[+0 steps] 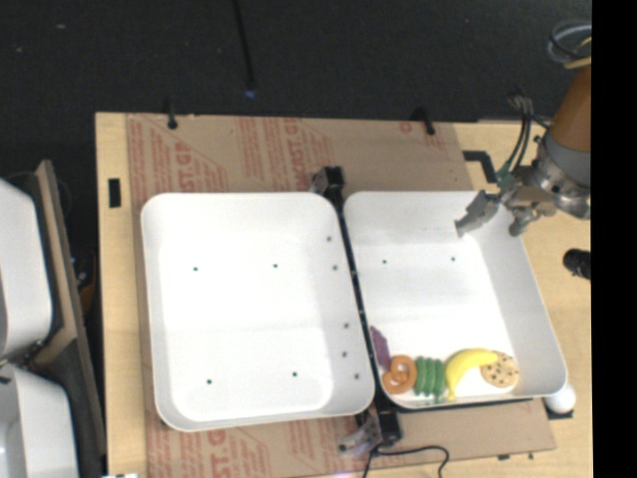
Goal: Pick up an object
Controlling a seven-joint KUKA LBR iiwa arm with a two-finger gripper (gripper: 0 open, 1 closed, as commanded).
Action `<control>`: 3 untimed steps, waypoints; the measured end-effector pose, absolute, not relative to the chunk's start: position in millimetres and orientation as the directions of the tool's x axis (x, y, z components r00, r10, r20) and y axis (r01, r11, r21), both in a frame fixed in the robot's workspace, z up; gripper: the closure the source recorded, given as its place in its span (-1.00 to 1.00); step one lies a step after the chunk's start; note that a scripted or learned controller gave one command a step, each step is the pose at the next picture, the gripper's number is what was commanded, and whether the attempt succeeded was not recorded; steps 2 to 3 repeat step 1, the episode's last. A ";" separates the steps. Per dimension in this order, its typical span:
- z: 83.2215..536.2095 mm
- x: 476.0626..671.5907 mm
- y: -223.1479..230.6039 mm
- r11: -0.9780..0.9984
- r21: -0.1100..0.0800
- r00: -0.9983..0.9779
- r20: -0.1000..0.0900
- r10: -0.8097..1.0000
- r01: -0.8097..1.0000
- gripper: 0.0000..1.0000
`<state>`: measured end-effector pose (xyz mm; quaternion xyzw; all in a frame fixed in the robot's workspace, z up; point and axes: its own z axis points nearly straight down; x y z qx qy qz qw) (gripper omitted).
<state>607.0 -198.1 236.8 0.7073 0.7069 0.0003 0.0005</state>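
Several small toys lie in a row along the front edge of the right bin (448,277): an orange pretzel-like ring (400,374), a green ridged piece (430,376), a yellow banana (470,362) and a speckled cookie (501,371). A thin purple piece (379,345) lies just behind the ring. My gripper (495,217) hovers over the bin's back right corner, far from the toys. Its two fingers are spread open with nothing between them.
The left bin (249,307) sits beside the right one, joined by a dark divider strip (350,287). Black clamps (328,179) stand at the back between the bins. The cardboard-covered bench (249,152) surrounds both. White boxes (20,267) stand at the far left.
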 end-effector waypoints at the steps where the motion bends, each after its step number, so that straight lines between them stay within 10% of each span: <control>1: 247.5 607.2 -198.7 -0.001 0.002 0.001 -0.001 1.000 1.000 1.00; 3: 247.5 607.2 -198.7 -0.001 0.002 0.001 -0.001 1.000 1.000 1.00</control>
